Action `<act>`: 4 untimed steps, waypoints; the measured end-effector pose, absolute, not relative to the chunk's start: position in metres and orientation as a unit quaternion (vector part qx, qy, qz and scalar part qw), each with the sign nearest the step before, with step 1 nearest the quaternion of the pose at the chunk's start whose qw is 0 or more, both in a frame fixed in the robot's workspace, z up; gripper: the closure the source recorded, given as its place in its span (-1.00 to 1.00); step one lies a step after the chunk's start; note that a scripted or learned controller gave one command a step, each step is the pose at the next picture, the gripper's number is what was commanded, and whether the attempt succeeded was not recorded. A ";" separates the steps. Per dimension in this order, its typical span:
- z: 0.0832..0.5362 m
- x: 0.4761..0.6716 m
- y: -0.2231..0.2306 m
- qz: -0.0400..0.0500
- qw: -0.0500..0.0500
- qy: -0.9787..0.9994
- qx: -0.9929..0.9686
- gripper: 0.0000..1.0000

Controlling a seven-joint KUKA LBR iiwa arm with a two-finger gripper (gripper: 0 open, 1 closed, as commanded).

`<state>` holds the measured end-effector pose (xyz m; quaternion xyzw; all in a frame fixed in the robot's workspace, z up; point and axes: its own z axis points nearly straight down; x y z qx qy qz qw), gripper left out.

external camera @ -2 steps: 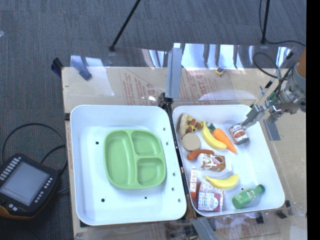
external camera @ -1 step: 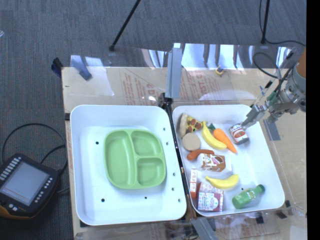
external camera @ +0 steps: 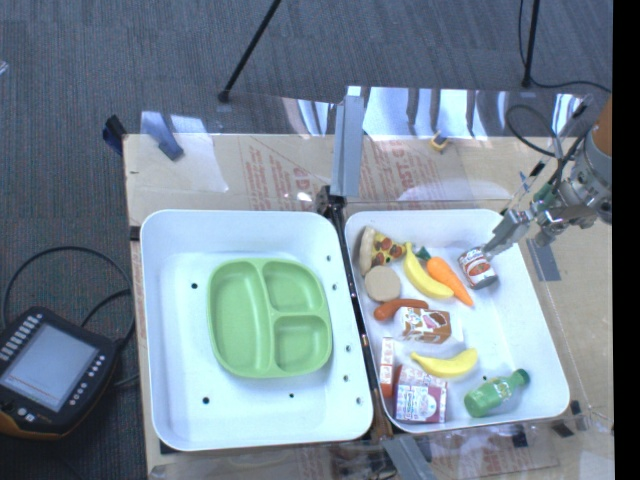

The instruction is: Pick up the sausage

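Closest to me, a small green plastic bottle [external camera: 494, 391] lies in the right white bin [external camera: 530, 338]. The little red-orange sausage [external camera: 399, 308] sits mid-bin, beside a round tan cookie [external camera: 382, 284]. My grey gripper [external camera: 497, 240] hovers over a small red can [external camera: 478, 268]; I cannot tell how it is set. The bins rest on a brown bench [external camera: 240, 173] above grey carpet [external camera: 100, 48].

Dark grey carpet [external camera: 120, 38] covers the floor — two thin black stand legs [external camera: 255, 40] cross it. A cardboard-topped surface [external camera: 250, 173] sits centre; a teach pendant [external camera: 45, 368] lies lower left.
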<state>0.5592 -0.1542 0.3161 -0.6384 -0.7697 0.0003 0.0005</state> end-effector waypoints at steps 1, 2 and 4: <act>0.316 0.559 -0.154 0.000 0.001 -0.770 -0.638 -1.00; 0.316 0.559 -0.154 0.000 0.001 -0.770 -0.638 -1.00; 0.316 0.559 -0.154 0.000 0.001 -0.770 -0.638 -1.00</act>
